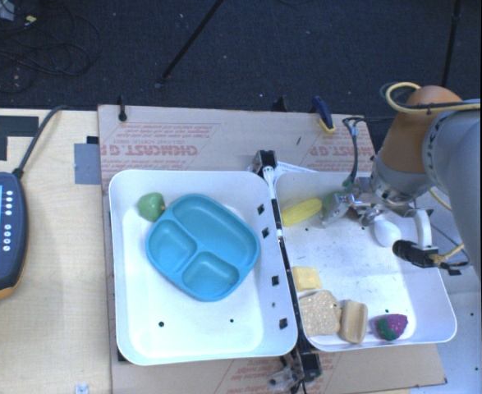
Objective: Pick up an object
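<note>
While its fingers blur, the tool [337,206] hangs beside the corn [300,212].

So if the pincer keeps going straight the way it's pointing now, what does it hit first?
Probably the yellow corn cob. The pincer sits in the right bin, pointing toward the view's left, with the cob just ahead of it. Its height is unclear, so it might pass above.

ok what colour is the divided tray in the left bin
Light blue; the divided tray shows plainly in the camera view, beside a green fruit.
</note>
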`<state>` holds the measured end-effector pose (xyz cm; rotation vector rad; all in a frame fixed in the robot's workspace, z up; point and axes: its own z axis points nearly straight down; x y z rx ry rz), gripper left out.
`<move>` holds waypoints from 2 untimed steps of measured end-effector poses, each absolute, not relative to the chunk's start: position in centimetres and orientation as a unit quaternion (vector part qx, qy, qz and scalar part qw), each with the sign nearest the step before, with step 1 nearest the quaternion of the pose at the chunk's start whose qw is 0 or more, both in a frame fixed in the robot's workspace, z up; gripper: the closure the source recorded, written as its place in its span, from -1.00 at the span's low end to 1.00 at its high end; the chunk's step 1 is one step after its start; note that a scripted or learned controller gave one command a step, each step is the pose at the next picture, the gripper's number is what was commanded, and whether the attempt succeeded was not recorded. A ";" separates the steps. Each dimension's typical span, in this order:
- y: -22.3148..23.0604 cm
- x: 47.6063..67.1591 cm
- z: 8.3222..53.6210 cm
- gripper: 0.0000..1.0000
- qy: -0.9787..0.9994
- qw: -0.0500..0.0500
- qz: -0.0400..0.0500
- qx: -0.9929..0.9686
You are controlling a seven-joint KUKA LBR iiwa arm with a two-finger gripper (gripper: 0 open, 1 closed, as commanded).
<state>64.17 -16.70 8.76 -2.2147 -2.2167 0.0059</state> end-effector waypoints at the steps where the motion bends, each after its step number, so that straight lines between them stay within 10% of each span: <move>1: -20.9 64.5 18.6 -1.00 -0.707 -0.004 -0.001 -0.708; 2: -20.1 64.2 9.6 -1.00 -0.708 0.004 0.002 -0.706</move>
